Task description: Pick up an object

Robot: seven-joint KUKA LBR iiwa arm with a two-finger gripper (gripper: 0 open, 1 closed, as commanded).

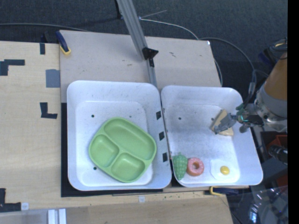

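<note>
In the right bin [196,101], a tan wedge-shaped piece [227,131] lies against the right wall. My gripper [221,125] reaches in from the right and sits directly over this wedge, covering its middle. Along the bin's front edge lie a green bumpy item [180,164], a pink ring donut [195,166] and a small yellow piece [224,170].
The left bin [79,97] holds a green divided plate [122,149]. A metal pole [135,24] slants down from the top to the divider between the bins. Cables run along the bench's right side near the arm [275,92].
</note>
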